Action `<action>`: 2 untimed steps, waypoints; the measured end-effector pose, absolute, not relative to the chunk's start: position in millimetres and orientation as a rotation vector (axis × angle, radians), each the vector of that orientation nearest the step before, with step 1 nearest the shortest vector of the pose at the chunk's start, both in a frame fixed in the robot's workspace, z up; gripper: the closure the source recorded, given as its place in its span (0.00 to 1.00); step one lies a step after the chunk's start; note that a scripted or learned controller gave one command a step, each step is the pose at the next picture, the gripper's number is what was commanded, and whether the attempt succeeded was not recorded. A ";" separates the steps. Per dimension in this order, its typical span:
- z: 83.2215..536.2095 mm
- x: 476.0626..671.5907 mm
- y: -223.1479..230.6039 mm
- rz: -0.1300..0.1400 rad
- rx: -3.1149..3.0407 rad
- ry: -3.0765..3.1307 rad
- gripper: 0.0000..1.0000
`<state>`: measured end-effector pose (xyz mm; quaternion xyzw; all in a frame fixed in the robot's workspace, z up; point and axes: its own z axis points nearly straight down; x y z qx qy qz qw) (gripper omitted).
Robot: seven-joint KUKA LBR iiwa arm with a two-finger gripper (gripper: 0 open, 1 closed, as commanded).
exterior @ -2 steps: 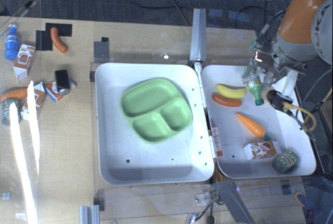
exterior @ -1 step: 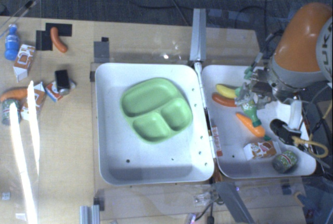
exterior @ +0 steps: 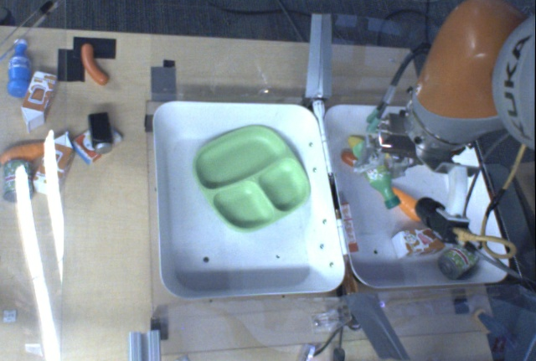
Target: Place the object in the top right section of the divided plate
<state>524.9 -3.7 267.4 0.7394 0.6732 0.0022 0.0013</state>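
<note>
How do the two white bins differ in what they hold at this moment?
The left bin holds a single green divided plate; the right bin holds several small items, among them a green bottle and a can. The arm's gripper is over the right bin, not the left bin. Both are shallow, white and rounded-cornered.

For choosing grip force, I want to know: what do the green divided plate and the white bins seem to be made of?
The green divided plate looks like moulded plastic with a matte finish: uniform colour, soft rounded rims, no sharp glare. The left white bin and right white bin look like smooth plastic or coated sheet with faint sheen; which one I cannot tell.
</note>
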 end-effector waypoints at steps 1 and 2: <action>278.3 526.4 -3.5 0.012 2.319 2.113 1.00; 212.7 538.3 57.8 0.004 2.194 2.246 1.00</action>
